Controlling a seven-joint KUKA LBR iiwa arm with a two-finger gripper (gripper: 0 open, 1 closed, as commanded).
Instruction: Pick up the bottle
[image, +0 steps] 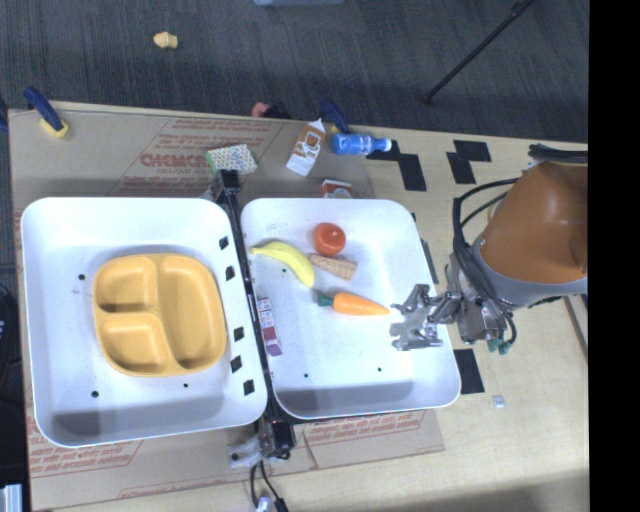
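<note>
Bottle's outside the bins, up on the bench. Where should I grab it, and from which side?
Probably grip the blue bottle across the middle of its body, coming straight down from above. It lies on its side on the bench beyond the right bin, its long axis running left-right with the narrow end to the right, so set the fingers across that axis. The gripper is over the right bin, well short of it.

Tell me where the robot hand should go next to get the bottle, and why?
Probably it should lift and swing toward the far edge of the bench. The end effector sits low in the right bin beside the carrot, while the blue bottle lies outside the bin, on the cardboard beyond it.
</note>
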